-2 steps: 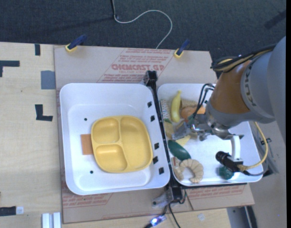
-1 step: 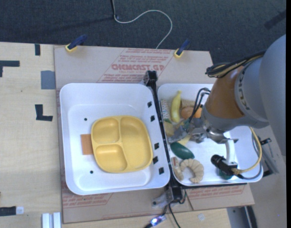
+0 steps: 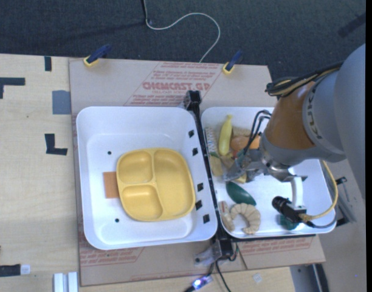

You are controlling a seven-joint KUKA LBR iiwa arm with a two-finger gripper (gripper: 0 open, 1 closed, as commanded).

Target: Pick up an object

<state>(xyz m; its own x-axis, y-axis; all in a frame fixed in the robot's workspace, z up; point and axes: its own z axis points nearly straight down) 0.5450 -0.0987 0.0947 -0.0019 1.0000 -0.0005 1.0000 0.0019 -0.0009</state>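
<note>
Green leaf-shaped object [image 3: 241,193] lies just below tool [image 3: 239,168], right bin, centre-right of frame; long axis slants upper-left to lower-right. Tool state: cannot tell.

bench [image 3: 28,181]: wood | cardboard sheet [image 3: 168,84], clamped | on it: left bin [image 3: 89,163], right bin [image 3: 323,224]

You see a yellow divided plate [image 3: 155,184] in the left bin [image 3: 89,163]. A white cable [image 3: 185,20] lies on dark carpet [image 3: 64,11].
</note>
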